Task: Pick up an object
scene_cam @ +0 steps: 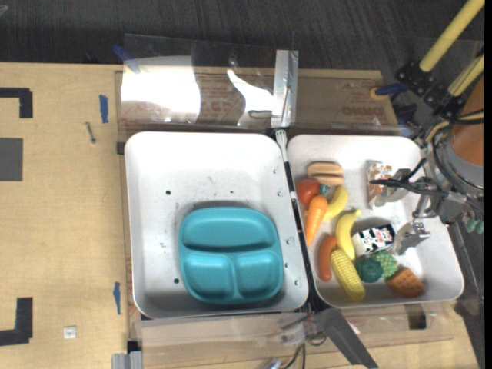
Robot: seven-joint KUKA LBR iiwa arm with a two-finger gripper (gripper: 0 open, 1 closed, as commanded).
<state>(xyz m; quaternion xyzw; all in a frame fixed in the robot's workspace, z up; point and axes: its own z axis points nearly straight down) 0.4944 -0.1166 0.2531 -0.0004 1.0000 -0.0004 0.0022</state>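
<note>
- Claw (pixel 411 233) sits low over the right side of the right bin (pixel 444 277), just beside the black-and-white carton (pixel 374 239); whether it is open or closed, cannot tell.
- Candidate objects are clustered at the left and near side of that bin: hot dog (pixel 325 171), carrot (pixel 315 215), bananas (pixel 343 220), corn cob (pixel 347 271).
- Left bin (pixel 154 167) carries a teal divided tray (pixel 230 254).
- Step, as judged: approach phase, nothing visibly lifted.
- Next move calls for centring over one item, likely the carton, then descending and gripping without nudging the neighbours.
</note>
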